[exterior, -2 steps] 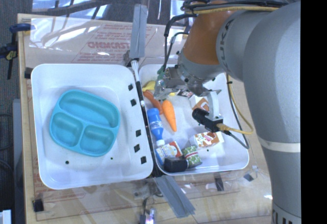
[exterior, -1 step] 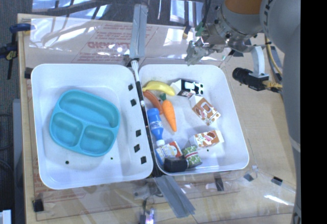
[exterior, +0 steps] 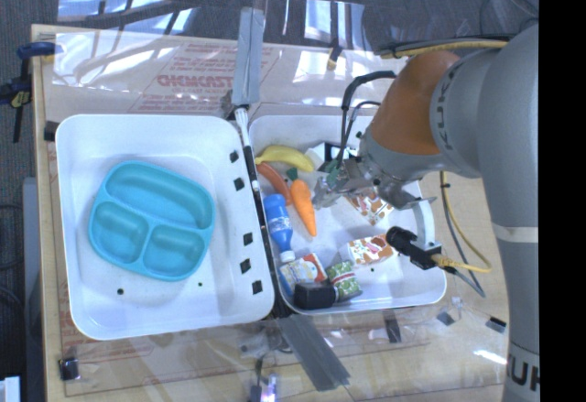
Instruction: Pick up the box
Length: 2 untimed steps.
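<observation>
The grey arm bent down from the right into the right bin (exterior: pixel 417 295). Its gripper (exterior: pixel 331 182) hovered beside the carrot (exterior: pixel 303 205); grip state unclear. The box (exterior: pixel 370 250) lay nearby.

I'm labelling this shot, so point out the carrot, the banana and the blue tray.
carrot (exterior: pixel 304 208): camera view, middle of its orange body.
banana (exterior: pixel 286 156): camera view, middle of the yellow curve.
blue tray (exterior: pixel 151 220): camera view, ridge between its compartments.
</observation>
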Available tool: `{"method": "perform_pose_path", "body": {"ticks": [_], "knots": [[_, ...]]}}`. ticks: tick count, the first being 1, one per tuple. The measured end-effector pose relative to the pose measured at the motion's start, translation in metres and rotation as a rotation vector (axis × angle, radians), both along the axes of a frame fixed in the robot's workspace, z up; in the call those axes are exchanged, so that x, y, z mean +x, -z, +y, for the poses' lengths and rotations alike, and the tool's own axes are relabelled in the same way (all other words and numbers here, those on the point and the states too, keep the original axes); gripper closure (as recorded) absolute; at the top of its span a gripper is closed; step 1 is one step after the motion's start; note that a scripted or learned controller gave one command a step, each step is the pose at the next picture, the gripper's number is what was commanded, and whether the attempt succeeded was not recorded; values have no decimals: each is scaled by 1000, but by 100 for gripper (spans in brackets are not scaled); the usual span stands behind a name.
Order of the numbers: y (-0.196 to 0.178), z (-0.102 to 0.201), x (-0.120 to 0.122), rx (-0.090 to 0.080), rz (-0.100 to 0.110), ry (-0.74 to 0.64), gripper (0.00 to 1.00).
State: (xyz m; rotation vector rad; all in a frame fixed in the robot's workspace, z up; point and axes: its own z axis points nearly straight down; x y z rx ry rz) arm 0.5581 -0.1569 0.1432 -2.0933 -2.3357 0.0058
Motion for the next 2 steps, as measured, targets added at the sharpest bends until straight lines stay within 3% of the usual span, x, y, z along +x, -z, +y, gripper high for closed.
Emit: {"method": "perform_pose_path", "body": {"ticks": [1,2], "knots": [[-10,0,1,0,1,-5,100],[52,-54,-49,1,-3,-174,100]]}}
